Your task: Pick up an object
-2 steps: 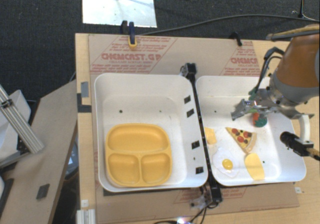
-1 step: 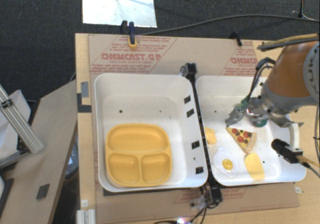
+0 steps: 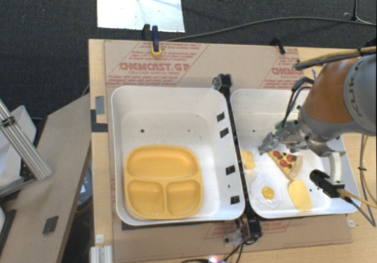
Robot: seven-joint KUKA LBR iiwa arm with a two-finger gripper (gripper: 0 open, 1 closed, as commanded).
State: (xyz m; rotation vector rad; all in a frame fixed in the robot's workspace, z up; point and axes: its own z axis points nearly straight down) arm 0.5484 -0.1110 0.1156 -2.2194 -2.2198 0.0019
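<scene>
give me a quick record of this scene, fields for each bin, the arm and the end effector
left bin: yellow divided tray lying flat
right bin: pizza slice, fried egg, yellow oval piece, small yellow piece by the divider
arm: reaches in from the right, over the right bin
end effector: low over the pizza slice, nothing seen held
bench: board with red lettering under both bins
</scene>
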